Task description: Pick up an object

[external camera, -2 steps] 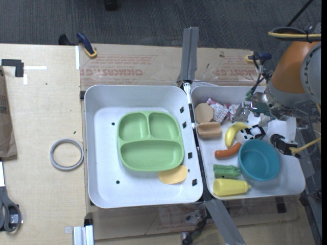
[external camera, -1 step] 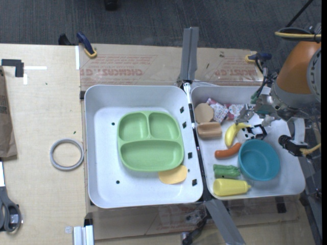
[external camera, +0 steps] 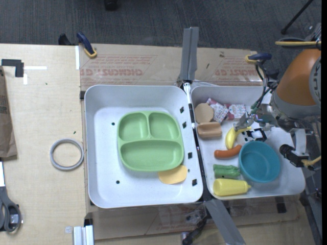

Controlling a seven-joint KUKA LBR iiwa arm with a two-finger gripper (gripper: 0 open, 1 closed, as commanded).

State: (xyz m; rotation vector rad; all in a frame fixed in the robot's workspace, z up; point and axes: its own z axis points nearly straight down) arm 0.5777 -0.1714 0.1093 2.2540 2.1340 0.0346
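From the overhead camera, the table (external camera: pixel 41 116) carries two shallow white bins side by side. The left bin (external camera: pixel 97 152) holds a green divided plate (external camera: pixel 150 141) at its centre, and a flat yellow chip-like piece (external camera: pixel 173 175) touches the plate's rim at about 5 o'clock. The right bin (external camera: pixel 291 180) is crowded: a blue bowl (external camera: pixel 260 161) sits toward 4 o'clock, a yellow bottle-shaped toy (external camera: pixel 231 187) lies along the near wall at 6 o'clock, a green toy vegetable (external camera: pixel 226 170) lies just above it, and an orange carrot (external camera: pixel 227 152) lies beside the bowl's left rim. A banana (external camera: pixel 231 137) stands near the bin's middle, a hot-dog bun (external camera: pixel 209 130) lies at 9 o'clock from it, a tan round piece (external camera: pixel 204 113) sits at 11 o'clock, and crinkled pink-and-white wrappers (external camera: pixel 227 110) lie along the far wall at 12 o'clock.

The arm reaches in from 3 o'clock, its orange band (external camera: pixel 301 78) over the bin's far right corner. The pincer (external camera: pixel 249 125) hangs low just beside the banana's upper end, above the bowl's far rim; whether it is wide or narrow I cannot tell, and nothing shows between its tips. On the bare table at 9 o'clock lies a grey ring (external camera: pixel 67 154)
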